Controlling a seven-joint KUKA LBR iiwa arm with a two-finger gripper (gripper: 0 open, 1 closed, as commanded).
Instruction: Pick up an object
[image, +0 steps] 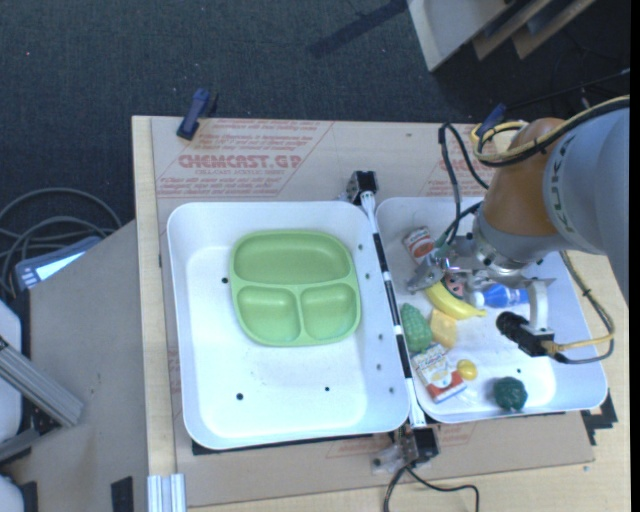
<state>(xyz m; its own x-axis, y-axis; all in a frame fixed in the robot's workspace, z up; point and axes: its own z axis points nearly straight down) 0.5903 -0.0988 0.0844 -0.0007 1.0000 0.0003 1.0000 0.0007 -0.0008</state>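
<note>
The left bin (200, 330) holds a green tray (295, 285); the right bin (570, 385) holds a banana (455, 302) under the gripper (462, 275), jaw state unclear.

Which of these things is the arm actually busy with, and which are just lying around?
In the job, right bin:
- gripper, down among the objects
- banana
- green vegetable
- yellow piece
- small carton
- dark green lump
- small can

Lying about:
- green divided tray in the left bin
- blue clip
- cables

The left bin (200, 400) has bare floor around the green tray (295, 285); the right bin (575, 390) is crowded.
</note>
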